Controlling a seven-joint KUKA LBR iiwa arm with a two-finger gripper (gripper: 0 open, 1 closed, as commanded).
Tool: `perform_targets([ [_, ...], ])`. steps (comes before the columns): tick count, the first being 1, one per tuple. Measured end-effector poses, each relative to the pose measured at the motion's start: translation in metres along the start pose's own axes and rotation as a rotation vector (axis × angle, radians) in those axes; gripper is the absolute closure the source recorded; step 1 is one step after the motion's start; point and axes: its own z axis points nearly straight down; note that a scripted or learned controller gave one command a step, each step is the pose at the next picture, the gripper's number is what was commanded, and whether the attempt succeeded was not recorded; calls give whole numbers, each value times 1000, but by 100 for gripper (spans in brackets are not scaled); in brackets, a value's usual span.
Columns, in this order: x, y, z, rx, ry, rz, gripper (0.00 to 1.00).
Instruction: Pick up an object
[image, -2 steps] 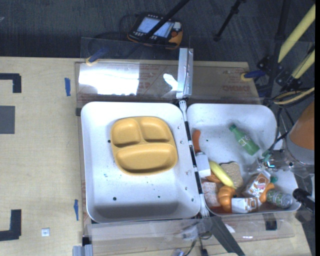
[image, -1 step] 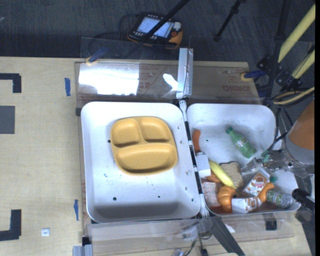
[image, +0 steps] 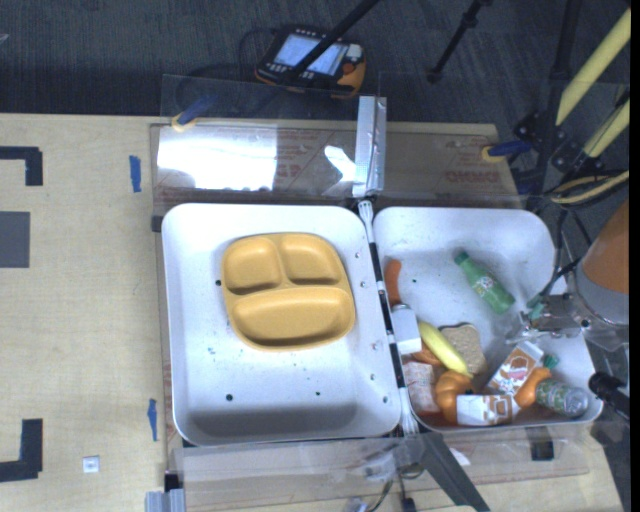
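Wooden bench (image: 80, 330) under two white bins (image: 195, 330), side by side.

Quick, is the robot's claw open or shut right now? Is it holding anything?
Gripper: cannot be told; it sits at the right bin's right edge, too small and blurred to judge, and nothing visibly held.

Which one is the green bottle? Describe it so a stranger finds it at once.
Look in the right bin, in its upper half. The green bottle lies there alone on bare white floor, tilted, apart from the food pile lower down. It is the one green thing there.
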Motion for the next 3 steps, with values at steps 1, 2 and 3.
perform_targets([
  [1, 33, 18, 19, 11, -6, 251, 100],
  [2, 63, -16, -232, 17, -1, -104, 100],
  [3, 150, 6, -227, 17, -3, 63, 100],
])
